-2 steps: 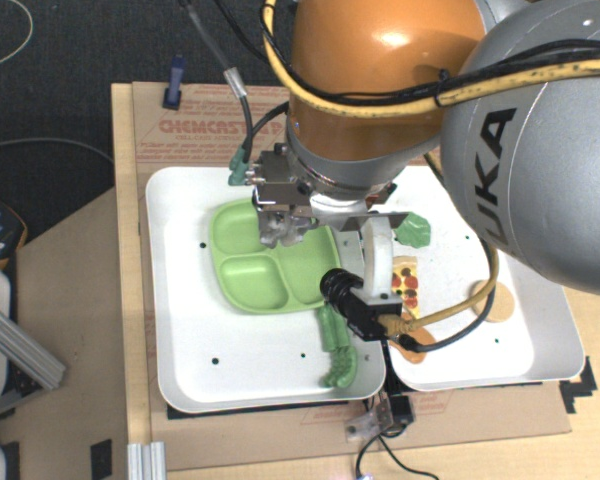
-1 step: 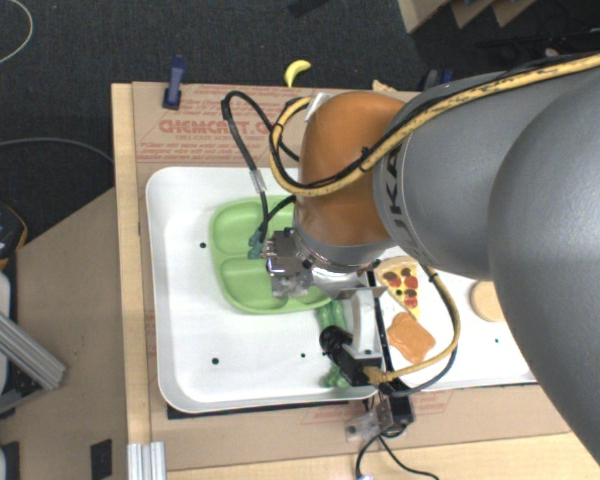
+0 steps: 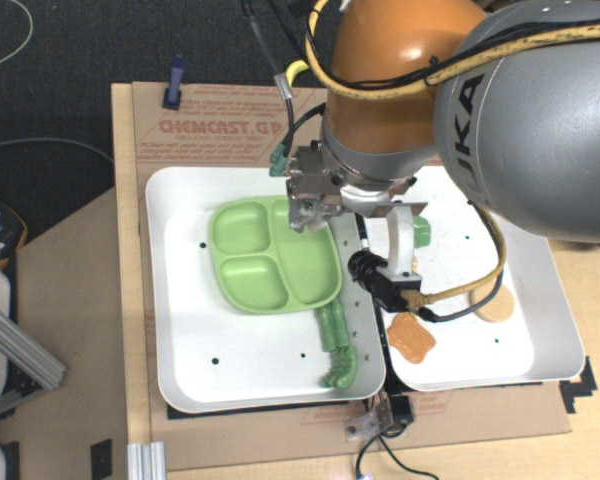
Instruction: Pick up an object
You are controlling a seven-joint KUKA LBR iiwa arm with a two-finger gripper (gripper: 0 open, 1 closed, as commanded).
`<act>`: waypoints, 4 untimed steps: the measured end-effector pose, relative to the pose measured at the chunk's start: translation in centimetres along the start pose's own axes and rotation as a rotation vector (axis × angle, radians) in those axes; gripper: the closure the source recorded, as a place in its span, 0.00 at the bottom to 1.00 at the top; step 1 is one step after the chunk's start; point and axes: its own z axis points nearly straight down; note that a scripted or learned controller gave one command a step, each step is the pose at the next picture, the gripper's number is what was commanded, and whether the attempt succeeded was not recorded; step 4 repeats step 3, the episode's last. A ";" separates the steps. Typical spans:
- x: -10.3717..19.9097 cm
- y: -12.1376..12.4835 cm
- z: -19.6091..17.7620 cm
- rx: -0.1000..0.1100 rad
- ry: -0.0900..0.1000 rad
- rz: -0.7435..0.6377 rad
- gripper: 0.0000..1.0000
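Green divided plate [image 3: 272,258], lying flat in the left bin [image 3: 180,368] just under the end effector [image 3: 310,213], whose state cannot be told: judged light, rigid and slick, best taken by its raised far-right rim.

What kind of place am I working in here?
Probably a robotics lab grasping bench: two shallow white plastic bins of toy items on a cardboard-covered table, including a green divided plastic plate, with loose cables around.
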 end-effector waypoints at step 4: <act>-5.2 -3.1 -13.4 0.015 -0.004 0.003 1.00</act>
